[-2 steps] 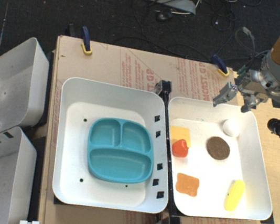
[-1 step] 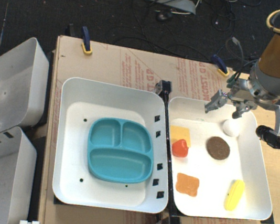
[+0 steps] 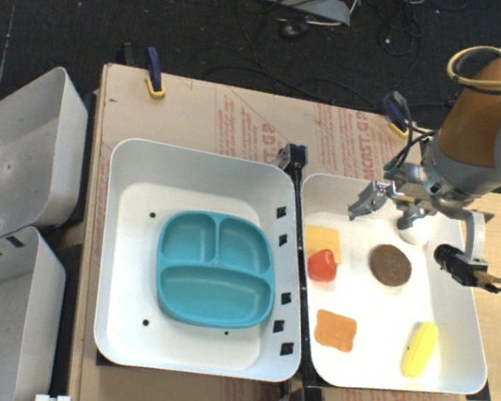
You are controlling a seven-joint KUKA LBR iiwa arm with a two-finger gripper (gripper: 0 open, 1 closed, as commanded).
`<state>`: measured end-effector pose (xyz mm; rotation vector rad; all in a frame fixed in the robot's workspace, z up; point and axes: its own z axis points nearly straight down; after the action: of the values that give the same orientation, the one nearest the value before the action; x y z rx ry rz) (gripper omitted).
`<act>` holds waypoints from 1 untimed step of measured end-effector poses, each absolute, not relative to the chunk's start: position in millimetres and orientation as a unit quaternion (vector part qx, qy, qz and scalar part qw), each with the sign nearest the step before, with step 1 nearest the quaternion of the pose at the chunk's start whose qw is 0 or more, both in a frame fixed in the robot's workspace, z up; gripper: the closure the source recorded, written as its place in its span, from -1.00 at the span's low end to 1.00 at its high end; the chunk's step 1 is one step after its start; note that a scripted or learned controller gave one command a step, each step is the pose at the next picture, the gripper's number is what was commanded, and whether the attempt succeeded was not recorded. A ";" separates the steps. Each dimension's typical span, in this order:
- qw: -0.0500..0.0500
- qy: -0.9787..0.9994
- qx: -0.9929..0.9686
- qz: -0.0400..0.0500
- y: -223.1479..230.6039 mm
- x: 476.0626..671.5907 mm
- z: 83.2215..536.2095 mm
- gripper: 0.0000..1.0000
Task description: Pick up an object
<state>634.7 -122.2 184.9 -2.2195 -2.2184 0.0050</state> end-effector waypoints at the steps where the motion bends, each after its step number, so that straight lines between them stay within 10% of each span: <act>1: 0.001 -0.707 -0.708 0.001 -124.6 626.4 138.0 -1.00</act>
<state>626.4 -124.6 138.0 -2.2212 -2.2178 0.0042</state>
